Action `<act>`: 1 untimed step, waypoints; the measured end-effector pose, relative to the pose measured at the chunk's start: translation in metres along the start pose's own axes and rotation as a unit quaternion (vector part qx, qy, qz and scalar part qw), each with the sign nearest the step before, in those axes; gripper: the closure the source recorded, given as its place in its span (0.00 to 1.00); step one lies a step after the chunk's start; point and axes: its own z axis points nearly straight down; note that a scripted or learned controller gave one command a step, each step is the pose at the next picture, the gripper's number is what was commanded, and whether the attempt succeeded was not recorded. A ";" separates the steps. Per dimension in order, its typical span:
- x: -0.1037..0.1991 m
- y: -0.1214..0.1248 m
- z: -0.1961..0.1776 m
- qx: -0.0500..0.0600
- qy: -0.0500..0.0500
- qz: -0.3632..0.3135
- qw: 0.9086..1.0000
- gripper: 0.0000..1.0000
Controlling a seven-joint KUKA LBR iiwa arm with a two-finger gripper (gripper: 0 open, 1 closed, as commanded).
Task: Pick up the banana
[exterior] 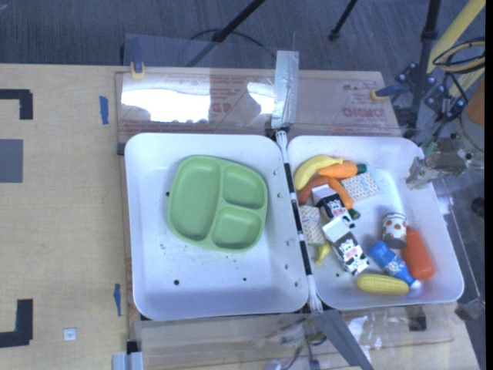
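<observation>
Here, banana [310, 169] in right bin [451, 280]; plate [218, 203] — left bin [146, 230]

Light wooden bench top [54, 230] fills the left of the frame, marked with black tape corners [21, 102] and blue tape strips [103, 109]. A clear glossy panel [200, 99] at upper centre reflects bright overhead light. Dark grey carpeted floor [115, 6] spans the top, crossed by black tripod legs [254, 6] at upper right.
</observation>
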 end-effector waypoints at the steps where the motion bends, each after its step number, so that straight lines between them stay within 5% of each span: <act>1: 0.025 -0.033 -0.013 0.003 0.002 0.107 0.994 1.00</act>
